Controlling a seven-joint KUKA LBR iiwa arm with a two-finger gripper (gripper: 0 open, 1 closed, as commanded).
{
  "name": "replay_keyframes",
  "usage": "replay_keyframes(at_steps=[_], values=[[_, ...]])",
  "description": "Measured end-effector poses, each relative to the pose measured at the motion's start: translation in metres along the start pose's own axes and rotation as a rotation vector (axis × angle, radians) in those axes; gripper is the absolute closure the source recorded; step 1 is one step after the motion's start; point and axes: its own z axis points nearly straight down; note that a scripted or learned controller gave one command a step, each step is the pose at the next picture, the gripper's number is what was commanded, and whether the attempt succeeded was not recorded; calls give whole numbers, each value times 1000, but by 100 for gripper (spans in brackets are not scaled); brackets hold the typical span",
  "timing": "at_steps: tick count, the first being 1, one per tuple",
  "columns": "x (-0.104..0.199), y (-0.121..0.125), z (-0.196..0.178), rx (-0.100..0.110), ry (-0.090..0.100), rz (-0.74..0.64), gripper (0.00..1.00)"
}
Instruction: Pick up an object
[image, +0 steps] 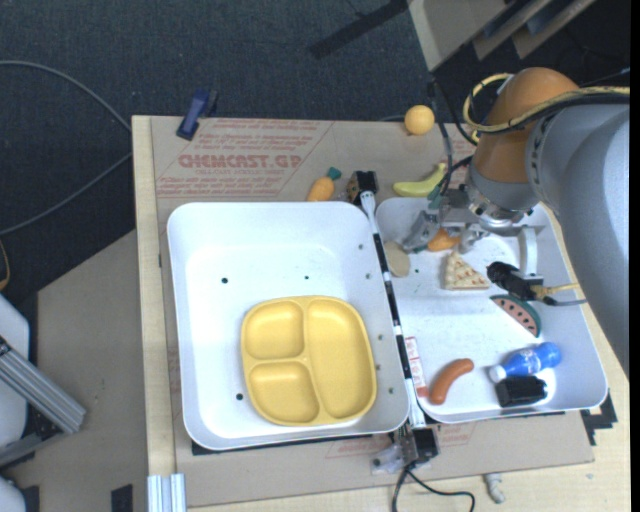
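My gripper (440, 232) is low over the back left corner of the right bin (575, 395), under the grey wrist and orange band. A small orange piece (441, 241) lies right at its tip; whether it is held cannot be told. Close by lie a tan triangular waffle piece (465, 272), a beige piece (400, 263) and a yellow banana (420, 184) on the back rim. Farther forward in the same bin are a watermelon slice (521, 313), a sausage (449, 380), a blue bottle (528, 359) and a black block (522, 391).
The left bin (200, 260) holds a yellow divided plate (307, 358). Behind the bins, on the cardboard, sit an orange toy (322, 188), a black item (362, 183), an orange ball (419, 120) and a blue clip (195, 115). The arm covers the right bin's back right.
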Motion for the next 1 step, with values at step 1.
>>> replay_keyframes(at_steps=[1], values=[[-11,1,-6,-6,-1,0,0]])
